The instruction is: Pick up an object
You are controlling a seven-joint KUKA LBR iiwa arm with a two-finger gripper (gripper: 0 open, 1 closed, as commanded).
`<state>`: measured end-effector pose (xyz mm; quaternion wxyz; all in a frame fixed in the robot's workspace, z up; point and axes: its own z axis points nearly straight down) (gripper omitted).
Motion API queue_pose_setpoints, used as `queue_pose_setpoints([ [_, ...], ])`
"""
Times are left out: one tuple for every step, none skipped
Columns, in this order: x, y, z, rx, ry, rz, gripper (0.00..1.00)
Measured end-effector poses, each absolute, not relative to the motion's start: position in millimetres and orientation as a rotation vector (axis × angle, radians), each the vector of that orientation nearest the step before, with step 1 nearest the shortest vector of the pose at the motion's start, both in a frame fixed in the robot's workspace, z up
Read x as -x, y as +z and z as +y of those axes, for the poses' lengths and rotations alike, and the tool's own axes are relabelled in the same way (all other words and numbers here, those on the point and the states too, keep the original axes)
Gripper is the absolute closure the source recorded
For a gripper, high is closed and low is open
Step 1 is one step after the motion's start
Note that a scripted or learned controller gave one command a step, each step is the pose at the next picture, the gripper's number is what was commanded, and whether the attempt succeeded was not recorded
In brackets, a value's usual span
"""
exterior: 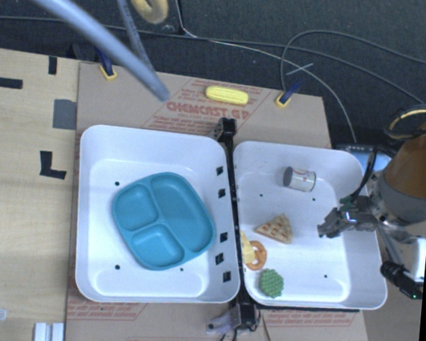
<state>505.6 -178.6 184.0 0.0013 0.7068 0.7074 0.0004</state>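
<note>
waffle [275, 229] lies apart from empty gripper [329, 226].

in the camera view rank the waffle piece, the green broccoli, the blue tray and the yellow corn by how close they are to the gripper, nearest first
From the gripper, over the right bin's right side:
1. Waffle piece, just to its left, mid right bin.
2. Green broccoli, right bin's near edge.
3. Blue tray, in the left bin.
4. Yellow corn, on cardboard behind the bins.

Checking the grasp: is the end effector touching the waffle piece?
Apart. The camera view shows bare white bin floor between the end effector and the waffle piece.
</note>
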Motion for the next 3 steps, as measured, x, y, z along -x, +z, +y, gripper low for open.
queue_pose_setpoints([
  [-508.4,226.6,-175.8,-2.217,0.002,2.221,1.0],
  [-522.1,218.6,-117.0,-2.215,0.001,2.23,1.0],
  [-529.6,208.7,-66.7,-2.217,-0.002,2.228,1.0],
])
